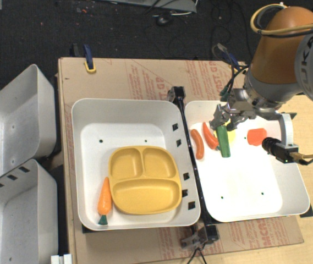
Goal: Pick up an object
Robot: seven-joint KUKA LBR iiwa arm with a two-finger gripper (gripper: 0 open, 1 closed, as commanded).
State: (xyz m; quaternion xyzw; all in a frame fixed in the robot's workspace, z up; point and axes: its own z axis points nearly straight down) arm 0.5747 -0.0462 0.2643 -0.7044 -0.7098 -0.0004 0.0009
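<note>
Left bin (pixel 84 147): tray (pixel 144 179), carrot (pixel 104 198) beside it. Right bin (pixel 244 202): two sausages (pixel 198 143), green stick (pixel 223 141), red block (pixel 256 136). Gripper (pixel 226 121) is set over the stick's top end; finger state cannot be told. Risk: items are crowded, so a neighbouring sausage could be clipped.

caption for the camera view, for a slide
Gripper poised over green stick and sausages in right bin; yellow tray and carrot in left bin.
</note>
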